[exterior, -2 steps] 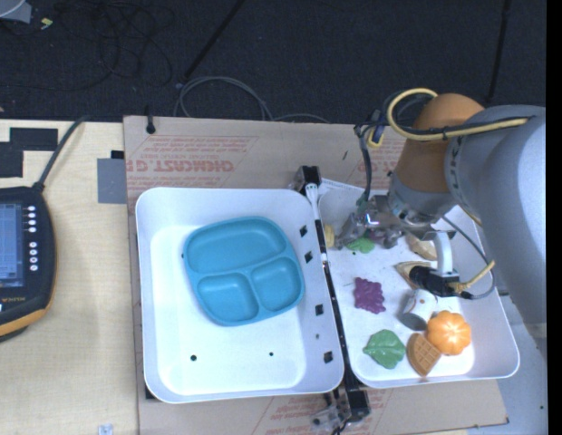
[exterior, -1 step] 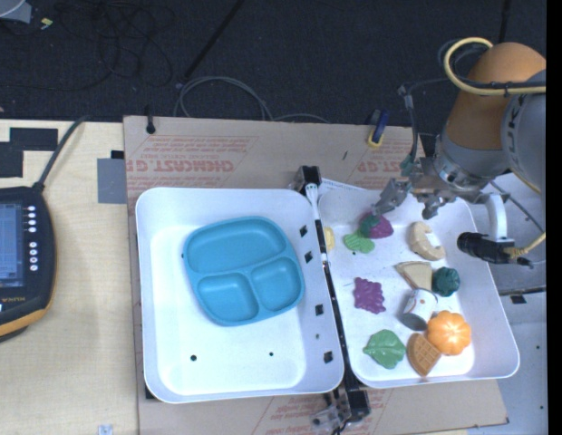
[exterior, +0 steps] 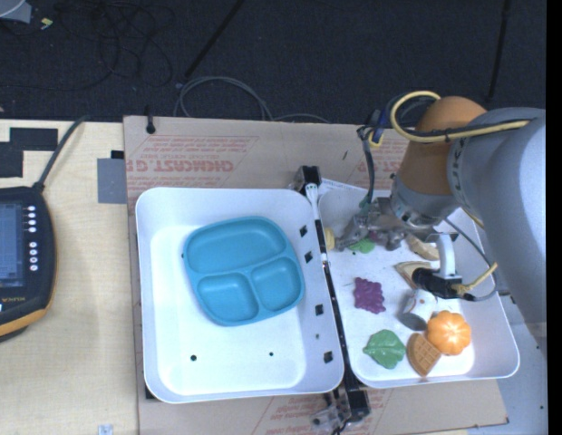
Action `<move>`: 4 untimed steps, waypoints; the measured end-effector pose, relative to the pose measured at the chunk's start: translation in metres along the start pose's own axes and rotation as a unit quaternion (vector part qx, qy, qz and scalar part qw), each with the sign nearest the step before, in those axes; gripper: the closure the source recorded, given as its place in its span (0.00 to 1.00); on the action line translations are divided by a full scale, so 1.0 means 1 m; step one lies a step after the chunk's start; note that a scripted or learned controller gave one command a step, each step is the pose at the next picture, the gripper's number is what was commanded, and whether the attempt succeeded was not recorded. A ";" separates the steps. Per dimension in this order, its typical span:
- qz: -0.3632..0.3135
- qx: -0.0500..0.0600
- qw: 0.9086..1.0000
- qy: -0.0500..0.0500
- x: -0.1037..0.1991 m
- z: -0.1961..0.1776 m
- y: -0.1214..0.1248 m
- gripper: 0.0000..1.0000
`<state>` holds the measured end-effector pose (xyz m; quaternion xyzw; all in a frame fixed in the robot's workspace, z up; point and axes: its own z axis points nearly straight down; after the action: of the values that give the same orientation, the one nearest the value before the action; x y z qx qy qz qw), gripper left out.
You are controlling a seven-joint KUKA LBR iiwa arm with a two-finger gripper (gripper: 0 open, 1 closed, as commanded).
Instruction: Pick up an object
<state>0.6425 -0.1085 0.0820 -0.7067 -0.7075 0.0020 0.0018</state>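
Gripper [exterior: 363, 234] sits low by right bin's [exterior: 499, 356] inner edge.

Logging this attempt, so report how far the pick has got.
Done: the arm has reached into the right bin, its tool low at the bin's far end. In hand: nothing visibly; whether the tool grips anything cannot be told. Left: the lift itself. The purple piece, green piece and orange fruit lie on the bin floor.

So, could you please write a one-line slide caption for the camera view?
KUKA arm's end effector low in the right bin near purple grapes, green leaf and orange; blue divided tray in left bin.
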 end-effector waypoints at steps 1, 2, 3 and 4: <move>0.000 0.000 1.000 0.000 0.000 -0.004 0.001 0.00; 0.001 -0.006 1.000 -0.002 -0.035 -0.116 0.003 0.00; 0.000 0.001 1.000 0.000 0.003 0.000 0.000 0.00; 0.001 -0.006 1.000 -0.002 -0.038 -0.117 0.003 0.00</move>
<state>0.6458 -0.1464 0.1993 -0.7077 -0.7065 -0.0008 -0.0037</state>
